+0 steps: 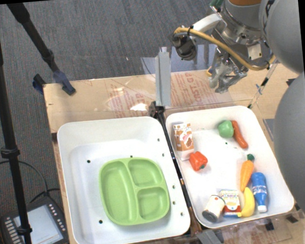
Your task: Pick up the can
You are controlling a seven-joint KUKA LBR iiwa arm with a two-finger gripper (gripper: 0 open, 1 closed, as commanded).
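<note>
While the can [214,208] lies tipped in the right bin [266,134], my jaws [224,79] hover above its far rim, their state impossible to tell.

1. Landmark: green divided plate [134,191], sits in the left bin [72,153].
2. Right of the plate, in the right bin [216,115]: carton [183,137], red pepper [197,161], green pepper [225,129], carrot [246,173], blue bottle [259,190], banana [248,204].
3. Far left of the plate: tripod pole [6,138], tablet [39,227] on the floor.
</note>
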